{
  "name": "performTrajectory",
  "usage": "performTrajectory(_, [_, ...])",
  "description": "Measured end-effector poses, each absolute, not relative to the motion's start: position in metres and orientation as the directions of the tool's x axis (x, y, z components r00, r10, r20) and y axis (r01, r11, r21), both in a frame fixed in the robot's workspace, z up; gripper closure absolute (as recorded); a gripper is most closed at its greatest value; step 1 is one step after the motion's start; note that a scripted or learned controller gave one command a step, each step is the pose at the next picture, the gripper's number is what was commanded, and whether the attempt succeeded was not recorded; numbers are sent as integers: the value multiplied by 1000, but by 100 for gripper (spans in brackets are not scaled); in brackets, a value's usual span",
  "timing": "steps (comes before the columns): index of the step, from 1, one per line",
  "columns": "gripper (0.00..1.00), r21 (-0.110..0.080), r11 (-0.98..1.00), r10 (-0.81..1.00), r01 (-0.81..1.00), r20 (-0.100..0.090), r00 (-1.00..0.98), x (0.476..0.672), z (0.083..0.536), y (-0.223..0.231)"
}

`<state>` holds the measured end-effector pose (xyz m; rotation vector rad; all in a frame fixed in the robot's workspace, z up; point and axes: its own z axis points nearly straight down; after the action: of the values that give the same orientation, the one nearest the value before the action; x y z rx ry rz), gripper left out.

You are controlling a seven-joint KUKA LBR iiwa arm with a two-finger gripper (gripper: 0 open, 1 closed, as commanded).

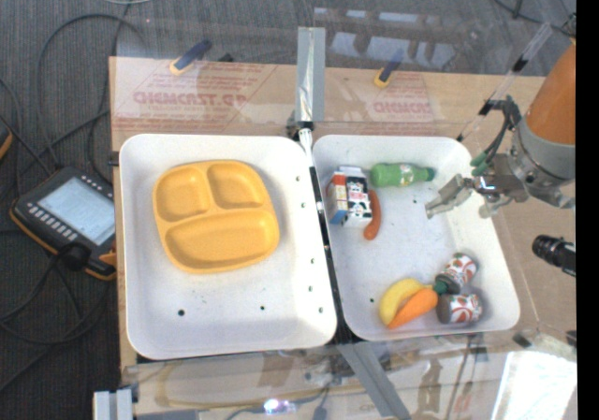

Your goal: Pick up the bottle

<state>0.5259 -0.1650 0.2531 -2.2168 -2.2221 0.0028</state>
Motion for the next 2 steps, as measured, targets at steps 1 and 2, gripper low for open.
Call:
performTrajectory(1, [0, -3, -86, 996, 996, 0, 86, 608, 179, -126])
performTrajectory(2, [0, -3, -197, 980, 980, -2, 197, 647, 139, -150])
